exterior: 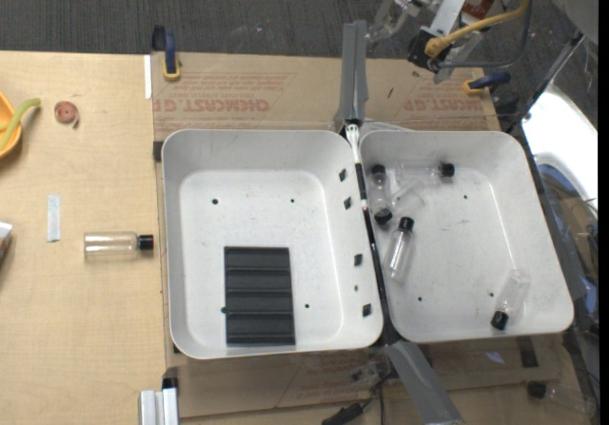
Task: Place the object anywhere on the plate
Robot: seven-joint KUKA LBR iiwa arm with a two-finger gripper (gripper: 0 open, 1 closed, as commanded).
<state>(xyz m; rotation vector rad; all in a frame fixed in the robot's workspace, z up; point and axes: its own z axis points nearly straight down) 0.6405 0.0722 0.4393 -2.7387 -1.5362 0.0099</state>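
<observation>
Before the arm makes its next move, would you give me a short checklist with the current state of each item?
1. Gripper raised clear of both bins, above the bench's far edge: ok.
2. Object between its fingers: cannot tell.
3. Clear vials with black caps available in the right bin: ok.
4. Black ribbed plate lying flat in the left bin, top unobstructed: ok.
5. Vial on the plate: not ok, none there yet.
</observation>
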